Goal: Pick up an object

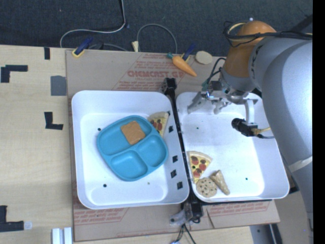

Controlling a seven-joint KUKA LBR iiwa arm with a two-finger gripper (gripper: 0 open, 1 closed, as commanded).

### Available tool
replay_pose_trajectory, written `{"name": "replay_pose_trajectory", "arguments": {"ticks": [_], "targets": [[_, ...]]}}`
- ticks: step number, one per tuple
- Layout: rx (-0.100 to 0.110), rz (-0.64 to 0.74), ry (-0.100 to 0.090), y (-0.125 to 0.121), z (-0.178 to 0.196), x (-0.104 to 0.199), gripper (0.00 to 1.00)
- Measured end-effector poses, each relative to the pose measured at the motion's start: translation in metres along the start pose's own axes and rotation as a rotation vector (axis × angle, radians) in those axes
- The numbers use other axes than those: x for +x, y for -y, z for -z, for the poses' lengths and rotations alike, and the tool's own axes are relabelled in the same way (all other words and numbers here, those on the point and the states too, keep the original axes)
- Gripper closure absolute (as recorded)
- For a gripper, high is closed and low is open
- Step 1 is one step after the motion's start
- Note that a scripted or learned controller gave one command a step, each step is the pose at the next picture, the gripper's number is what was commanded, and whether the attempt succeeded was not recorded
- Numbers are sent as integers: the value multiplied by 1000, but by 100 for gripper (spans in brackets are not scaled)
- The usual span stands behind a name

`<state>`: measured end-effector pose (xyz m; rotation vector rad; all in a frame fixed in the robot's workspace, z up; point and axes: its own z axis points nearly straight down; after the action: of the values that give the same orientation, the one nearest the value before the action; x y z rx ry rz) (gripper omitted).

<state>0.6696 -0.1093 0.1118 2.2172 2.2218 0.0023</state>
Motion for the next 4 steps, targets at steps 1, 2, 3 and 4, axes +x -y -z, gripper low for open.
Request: {"name": "replay_pose_trajectory", "arguments": {"ticks": [1, 2, 3, 4], "targets": [[-2, -1, 3, 36, -26, 14, 0], [-1, 0, -1, -1, -26, -12, 0], [3, 0, 6, 1, -26, 13, 0], [4, -1, 3, 1, -26, 12, 0]]}}
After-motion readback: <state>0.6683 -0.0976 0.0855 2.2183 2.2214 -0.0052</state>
